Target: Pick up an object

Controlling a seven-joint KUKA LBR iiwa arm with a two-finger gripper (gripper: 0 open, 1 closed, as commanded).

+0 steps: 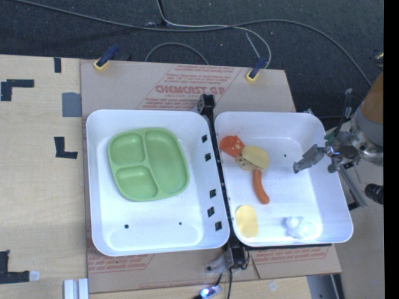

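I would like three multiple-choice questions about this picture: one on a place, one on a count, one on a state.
1. Where does the green divided plate lie?
A. left bin
B. right bin
C. on the cardboard

2. How many compartments has the plate?
A. two
B. three
C. five

3. What is the claw doing?
A. holding the orange sausage
B. pressing on the plate
C. holding nothing, over the right bin

Key: 1 A, it lies in the left bin. 2 B, ridges mark three sections. 3 C, it is over the right bin, and the orange sausage lies apart on the bin floor.
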